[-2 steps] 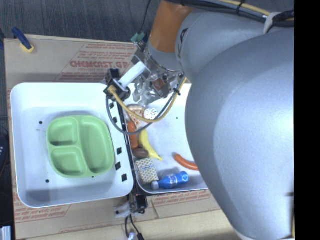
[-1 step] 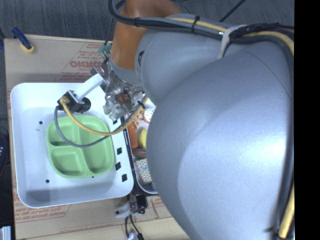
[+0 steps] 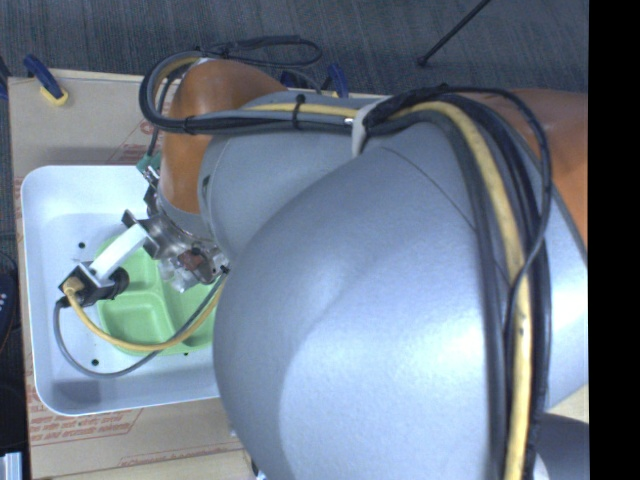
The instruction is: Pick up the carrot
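My grey arm point(image 3: 400, 288) fills most of the view, with its orange band point(image 3: 215, 98) up at the top. The wrist end with the gripper point(image 3: 188, 260) hangs low over the left white bin point(image 3: 45, 268), right above a light green dish-like piece point(image 3: 148, 316). The arm's bulk covers the right side of this bin and the bin beside it, so whatever lies there is hidden.
A yellow cable point(image 3: 110, 336) and a grey cable point(image 3: 62, 340) loop from the wrist down over the green piece. A white connector with a black plug point(image 3: 100, 271) sticks out to the left. Blue clamps point(image 3: 45, 76) sit on the bench's far edge.
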`<state>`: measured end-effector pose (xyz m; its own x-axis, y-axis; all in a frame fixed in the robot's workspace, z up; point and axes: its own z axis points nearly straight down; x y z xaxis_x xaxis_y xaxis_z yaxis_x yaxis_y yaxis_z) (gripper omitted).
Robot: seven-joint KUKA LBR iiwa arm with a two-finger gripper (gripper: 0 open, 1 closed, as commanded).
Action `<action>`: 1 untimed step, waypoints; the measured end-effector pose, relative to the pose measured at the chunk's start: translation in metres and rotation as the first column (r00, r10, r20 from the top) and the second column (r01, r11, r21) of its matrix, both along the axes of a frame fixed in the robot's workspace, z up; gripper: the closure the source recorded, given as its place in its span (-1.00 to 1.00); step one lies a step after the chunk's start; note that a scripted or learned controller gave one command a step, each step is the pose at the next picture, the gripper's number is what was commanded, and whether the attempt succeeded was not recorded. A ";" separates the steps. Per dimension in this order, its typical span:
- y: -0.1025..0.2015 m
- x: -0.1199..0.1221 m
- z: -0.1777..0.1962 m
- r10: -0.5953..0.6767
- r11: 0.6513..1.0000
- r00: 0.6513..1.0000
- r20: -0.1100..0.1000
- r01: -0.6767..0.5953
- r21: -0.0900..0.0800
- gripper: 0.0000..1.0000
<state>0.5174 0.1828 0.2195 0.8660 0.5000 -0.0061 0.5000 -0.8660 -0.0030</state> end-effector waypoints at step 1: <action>-0.046 -0.042 0.057 0.121 0.993 0.993 -0.001 -0.121 0.003 1.00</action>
